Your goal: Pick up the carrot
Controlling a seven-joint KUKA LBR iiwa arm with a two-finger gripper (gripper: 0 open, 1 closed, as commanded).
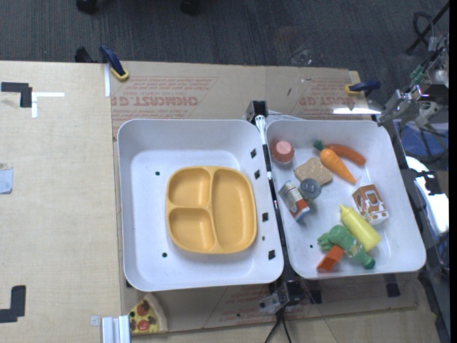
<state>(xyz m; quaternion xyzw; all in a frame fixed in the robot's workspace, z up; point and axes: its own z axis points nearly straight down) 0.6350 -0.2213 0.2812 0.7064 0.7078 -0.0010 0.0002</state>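
The carrot (337,163) is a short orange toy with a small green top. It lies in the right bin (403,191), in the far half, with its tip pointing toward the near right. A longer red-orange pepper-like piece (348,153) lies just behind it, almost touching. A tan toast slice (313,170) sits right next to the carrot on its left.
The right bin also holds a pink round piece (283,151), a small can (294,200), a carton (370,203), a yellow bottle (359,227) and a green toy (343,240). A yellow divided plate (212,209) sits in the left bin (136,191). Metal hardware and cables (403,106) stand beyond the right bin's far corner.
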